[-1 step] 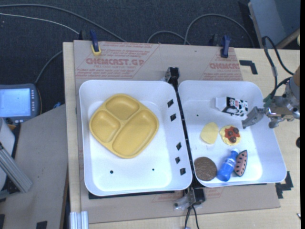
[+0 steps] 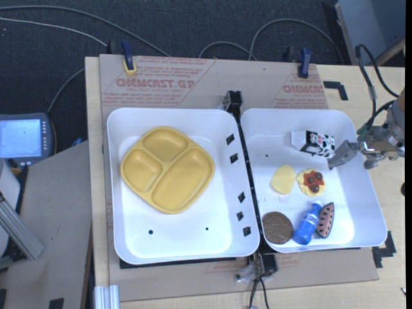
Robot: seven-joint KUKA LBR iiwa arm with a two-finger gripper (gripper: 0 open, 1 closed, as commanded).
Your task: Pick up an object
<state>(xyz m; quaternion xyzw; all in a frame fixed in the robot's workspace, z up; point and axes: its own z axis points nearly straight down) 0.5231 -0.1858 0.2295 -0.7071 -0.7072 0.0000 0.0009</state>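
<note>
My gripper (image 2: 356, 159) hangs over the right rim of the right bin (image 2: 364, 198), its two grey fingers apart with nothing between them. Just left of it lies a black-and-white toy (image 2: 313, 142). Lower in the same bin sit a pale yellow piece (image 2: 282, 179) and a small round yellow item with a red topping (image 2: 311, 181). Along the front of the bin are a brown disc (image 2: 277, 227), a blue bottle (image 2: 308, 224) and a watermelon slice (image 2: 326, 219). The gripper touches none of them.
A yellow divided plate (image 2: 167, 169) lies in the left bin (image 2: 193, 237). A black divider (image 2: 239, 166) runs between the bins. Blue clamps (image 2: 129, 58) hold the board at the back. A small screen (image 2: 22, 137) stands off the bench to the left.
</note>
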